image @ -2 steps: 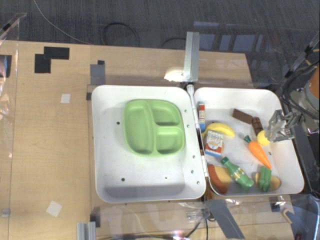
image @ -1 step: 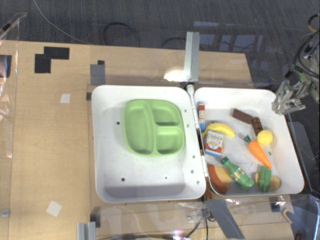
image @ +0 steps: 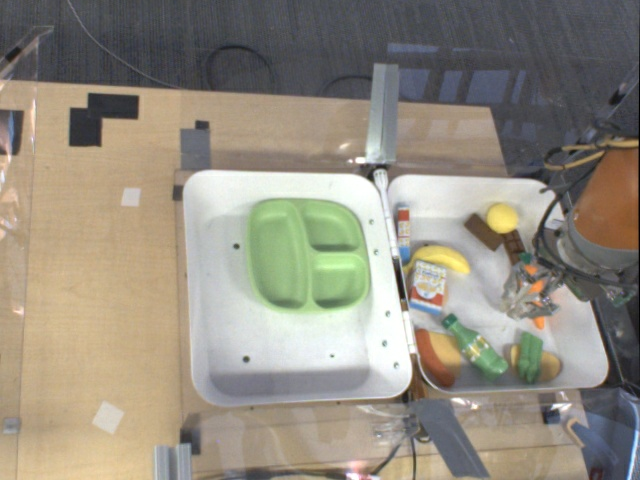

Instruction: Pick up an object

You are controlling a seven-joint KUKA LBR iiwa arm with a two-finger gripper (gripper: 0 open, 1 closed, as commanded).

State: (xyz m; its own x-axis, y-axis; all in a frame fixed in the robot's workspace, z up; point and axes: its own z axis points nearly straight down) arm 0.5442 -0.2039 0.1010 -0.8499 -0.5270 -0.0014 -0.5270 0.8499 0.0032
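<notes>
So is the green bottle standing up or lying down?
Lying down. The green bottle rests on its side on the floor of the right bin, cap toward the carton, base toward the bin's near edge.

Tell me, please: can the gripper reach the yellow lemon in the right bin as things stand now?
Probably yes. The lemon lies uncovered, apart from the brown block, in the same bin as the gripper.
</notes>
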